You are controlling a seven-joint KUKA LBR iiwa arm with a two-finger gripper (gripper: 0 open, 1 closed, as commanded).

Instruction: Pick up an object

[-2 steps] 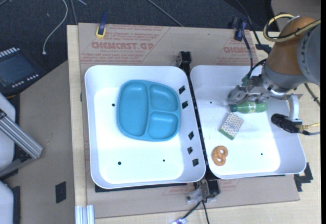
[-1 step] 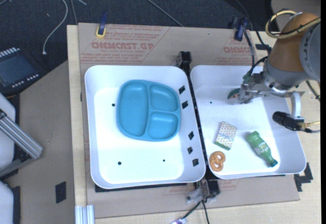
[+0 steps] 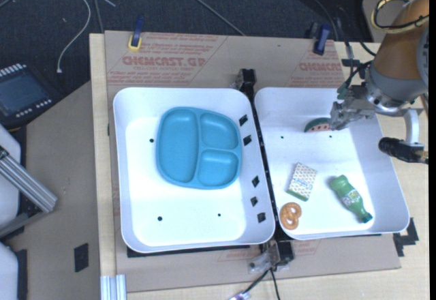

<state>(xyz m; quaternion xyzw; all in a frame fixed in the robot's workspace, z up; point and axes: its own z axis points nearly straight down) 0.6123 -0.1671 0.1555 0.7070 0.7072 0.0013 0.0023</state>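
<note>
In the right bin lie several small objects. A watermelon-slice toy rests near the bin's far side. A patterned small packet lies near the middle, an orange pretzel sits at the front left corner, and a green bottle lies on its side at the front right. My gripper hangs low over the far part of the right bin, just right of the watermelon slice and touching or nearly touching its right end. The arm's wrist hides the gripper's tip.
The left bin holds a blue divided plate. A black divider with clips runs between the bins. Blue clamps pin the cardboard at the back. Cables lie on the dark floor beyond the bench.
</note>
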